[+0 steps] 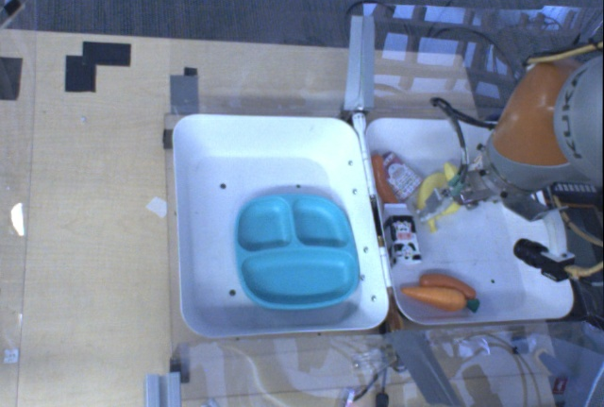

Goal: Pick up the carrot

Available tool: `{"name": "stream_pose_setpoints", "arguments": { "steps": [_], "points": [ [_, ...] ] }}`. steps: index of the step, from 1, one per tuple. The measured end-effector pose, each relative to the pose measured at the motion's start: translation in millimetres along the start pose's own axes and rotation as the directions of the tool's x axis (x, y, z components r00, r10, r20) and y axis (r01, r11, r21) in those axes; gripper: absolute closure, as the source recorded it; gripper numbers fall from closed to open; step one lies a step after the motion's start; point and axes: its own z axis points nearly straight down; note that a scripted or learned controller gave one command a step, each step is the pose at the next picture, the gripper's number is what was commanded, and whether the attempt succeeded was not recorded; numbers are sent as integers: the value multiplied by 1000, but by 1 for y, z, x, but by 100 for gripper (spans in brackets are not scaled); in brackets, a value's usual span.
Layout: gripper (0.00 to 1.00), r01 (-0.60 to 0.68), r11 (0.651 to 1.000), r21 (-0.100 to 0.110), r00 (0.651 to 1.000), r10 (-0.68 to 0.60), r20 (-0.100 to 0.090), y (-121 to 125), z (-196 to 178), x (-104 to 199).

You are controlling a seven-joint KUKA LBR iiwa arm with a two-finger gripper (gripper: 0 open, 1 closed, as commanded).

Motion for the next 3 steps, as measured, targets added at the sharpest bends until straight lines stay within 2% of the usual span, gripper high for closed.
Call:
{"name": "stream_pose_setpoints", "arguments": {
  "steps": [1, 2, 3],
  "points": [
    [0, 71, 997, -7, 998, -70, 3, -69, 23, -8],
    [0, -407, 914, -6, 914, 407, -1, -17, 24, 3],
    [0, -285, 959, -12, 959, 285, 1, -71, 22, 27]
  ]
}}
